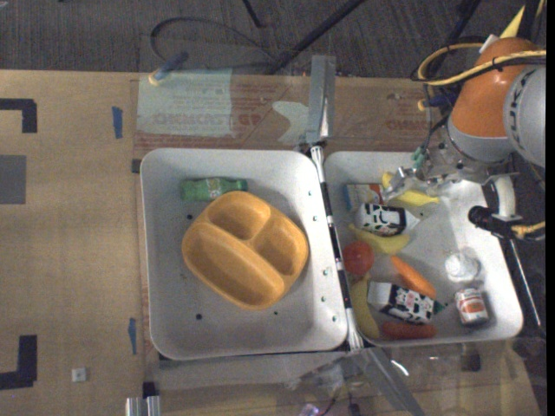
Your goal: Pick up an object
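We cannot read any words or numbers here. The clear sheet (192,111) behind the bins has faint red print, but it is too blurry to make out. The two small cartons (382,218) (401,302) have black and white patches, and the little jar (472,305) has a red label, too tiny to read.

Grey arm (531,115) w/ orange band (486,102), yellow cables (451,59), metal claw (401,183).
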Robot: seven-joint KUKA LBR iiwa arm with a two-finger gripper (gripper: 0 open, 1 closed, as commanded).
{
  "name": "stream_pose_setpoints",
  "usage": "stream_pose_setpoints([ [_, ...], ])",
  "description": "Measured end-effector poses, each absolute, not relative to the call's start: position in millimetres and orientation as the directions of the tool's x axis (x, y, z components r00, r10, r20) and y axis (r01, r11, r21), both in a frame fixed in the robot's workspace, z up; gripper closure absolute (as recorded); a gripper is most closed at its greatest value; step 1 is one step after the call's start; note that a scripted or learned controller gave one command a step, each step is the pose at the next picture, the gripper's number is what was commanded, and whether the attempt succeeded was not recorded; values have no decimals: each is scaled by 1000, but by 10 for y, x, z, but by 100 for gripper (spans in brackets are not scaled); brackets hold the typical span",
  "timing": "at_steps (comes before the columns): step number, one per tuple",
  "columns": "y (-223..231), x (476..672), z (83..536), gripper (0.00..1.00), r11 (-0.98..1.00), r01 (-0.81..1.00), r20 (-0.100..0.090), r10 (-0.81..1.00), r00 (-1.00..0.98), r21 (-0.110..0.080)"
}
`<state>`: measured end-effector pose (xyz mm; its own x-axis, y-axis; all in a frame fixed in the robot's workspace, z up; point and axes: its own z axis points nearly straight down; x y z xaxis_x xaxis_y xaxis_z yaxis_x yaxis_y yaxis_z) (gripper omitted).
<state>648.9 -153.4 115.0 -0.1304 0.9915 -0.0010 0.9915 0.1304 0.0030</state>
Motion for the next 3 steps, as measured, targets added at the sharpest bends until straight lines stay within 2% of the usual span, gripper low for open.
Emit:
stream_pose_setpoints([
  [1,-1375,6467,956,0,213,977,-9,977,-213,16],
  [2,-1350,6483,1070,100,213,977,-5,977,-213,21],
  [3,-746,6683,1957,100,327,945,-2,945,-327,6],
])
